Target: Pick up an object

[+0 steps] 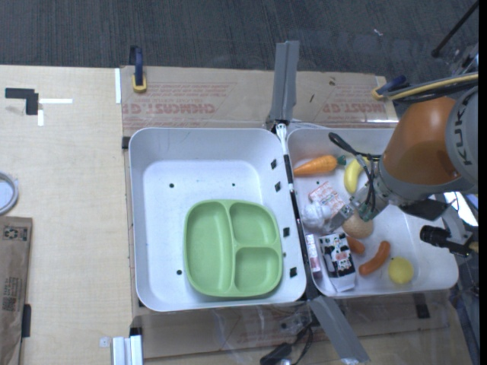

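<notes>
Gripper (358,207), finger state impossible to tell, is reaching into the right bin (426,284) over a clear packet (318,217); next: closing, lifting.

Divided plate (232,248) in left bin (144,226), carrot (315,165), sausage (374,258) (lemon (401,270) beside) in right bin (437,278)

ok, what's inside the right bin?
In the right bin: a carrot, banana, sausage, lemon, a black-and-white packet, a red-and-white packet and crumpled clear plastic. The arm covers the bin's upper right part.
</notes>
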You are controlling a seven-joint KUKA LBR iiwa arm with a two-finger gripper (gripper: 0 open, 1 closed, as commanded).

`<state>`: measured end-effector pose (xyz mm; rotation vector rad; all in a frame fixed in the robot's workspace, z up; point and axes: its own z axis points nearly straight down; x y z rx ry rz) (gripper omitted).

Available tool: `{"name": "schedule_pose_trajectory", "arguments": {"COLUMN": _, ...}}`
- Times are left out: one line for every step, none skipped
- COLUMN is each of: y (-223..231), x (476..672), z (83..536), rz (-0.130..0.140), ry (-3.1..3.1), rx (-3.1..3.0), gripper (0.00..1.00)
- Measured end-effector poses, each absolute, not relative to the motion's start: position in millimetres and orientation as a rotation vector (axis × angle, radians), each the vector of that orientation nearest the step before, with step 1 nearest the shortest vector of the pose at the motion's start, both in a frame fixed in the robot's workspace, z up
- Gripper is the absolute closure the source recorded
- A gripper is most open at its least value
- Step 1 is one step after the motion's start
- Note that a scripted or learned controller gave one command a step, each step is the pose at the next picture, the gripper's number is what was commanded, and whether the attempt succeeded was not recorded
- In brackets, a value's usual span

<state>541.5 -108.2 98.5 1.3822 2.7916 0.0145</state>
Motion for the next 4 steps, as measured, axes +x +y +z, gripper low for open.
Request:
{"name": "schedule_pose_trajectory", "arguments": {"y": -99.8, "x": 601.1, "z": 92.1, "rz": 0.000, "ry": 2.763, "rx": 1.492, "gripper": 0.00}}
{"name": "schedule_pose_trajectory", "arguments": {"y": -101.5, "x": 601.5, "z": 101.4, "rz": 0.000, "ry": 2.758, "rx": 1.497, "gripper": 1.00}}
{"name": "schedule_pose_trajectory", "arguments": {"y": -82.4, "x": 635.1, "z": 192.0, "rz": -0.001, "ry": 2.678, "rx": 1.638, "gripper": 1.00}}
{"name": "schedule_pose_trajectory", "arguments": {"y": -63.3, "x": 654.7, "z": 191.0, "rz": -0.003, "ry": 2.518, "rx": 1.876, "gripper": 1.00}}
